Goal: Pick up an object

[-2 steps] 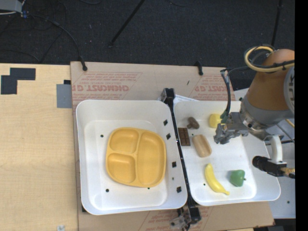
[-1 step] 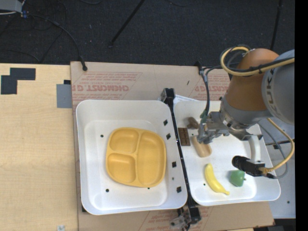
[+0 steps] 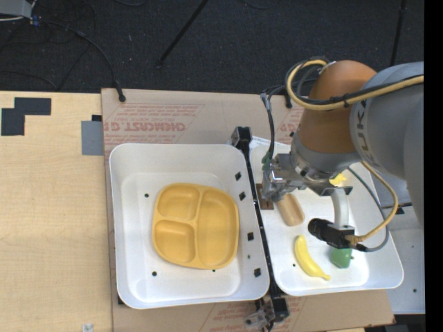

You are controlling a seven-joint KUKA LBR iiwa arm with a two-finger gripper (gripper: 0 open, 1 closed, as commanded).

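Three small things lie in the right white bin near the two-finger gripper: a tan wooden cylinder, a yellow plastic banana and a green round object. The cylinder sits just below and right of the gripper, its long axis slanting away toward lower right. I cannot tell the gripper's state. The yellow divided plate lies well to its left, in the left white bin.

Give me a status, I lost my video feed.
Gripper low in right bin, beside tan block; grip unclear. Banana and green ball lie apart. Yellow plate in left bin.
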